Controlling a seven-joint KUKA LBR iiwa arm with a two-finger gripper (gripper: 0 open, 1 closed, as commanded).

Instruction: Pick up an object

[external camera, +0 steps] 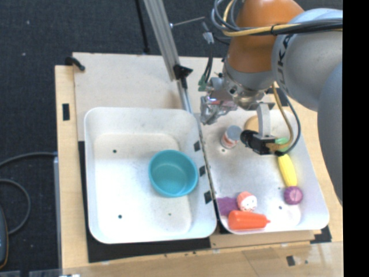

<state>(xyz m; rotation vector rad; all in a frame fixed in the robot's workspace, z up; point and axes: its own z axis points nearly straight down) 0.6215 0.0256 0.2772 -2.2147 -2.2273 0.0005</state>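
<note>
While dark carpet surrounds the pale wooden bench (127,79), its left white bin (104,131) holds a teal bowl (173,173). Rightward, the gripper (210,113) hangs over the right bin (314,203), fingers' state untellable; an orange carrot toy (248,219) lies at its near edge. No writing reads clearly.

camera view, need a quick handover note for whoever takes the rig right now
Gripper: over the far left corner of the right bin, by the divider; nothing visibly held.
Right bin: small cup near the gripper, yellow banana, purple ball, pink-faced toy, purple block, orange carrot at the near edge.
Left bin: blue bowl.
Done: nothing picked yet.
Left: grasp and lift one object; the cup looks closest.
</note>
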